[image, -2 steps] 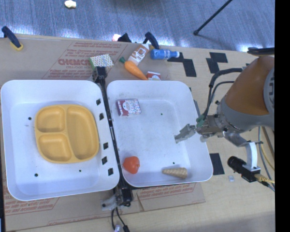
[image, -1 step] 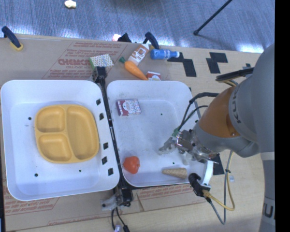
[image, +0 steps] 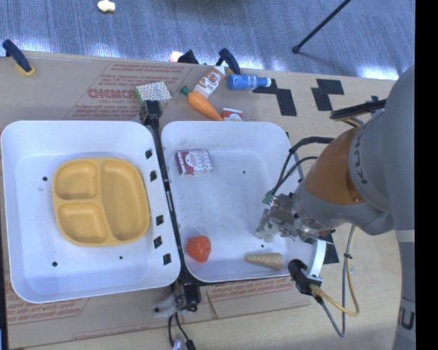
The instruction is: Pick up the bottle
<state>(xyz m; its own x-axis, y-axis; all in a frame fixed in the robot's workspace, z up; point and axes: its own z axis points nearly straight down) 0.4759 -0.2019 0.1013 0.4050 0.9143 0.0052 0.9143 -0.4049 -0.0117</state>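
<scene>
A small blue bottle lies on its side on the cardboard bench behind the right bin. Beside it, to the left, lies a white bottle with an orange label. My gripper is low inside the right bin, near its right wall, far in front of both bottles. A tan cone lies just in front of the gripper on the bin floor. Nothing is seen held in the gripper.
The right bin also holds a red and white packet and a red round fruit. A yellow divided plate lies in the left bin. An orange carrot and a patterned block rest behind the bins.
</scene>
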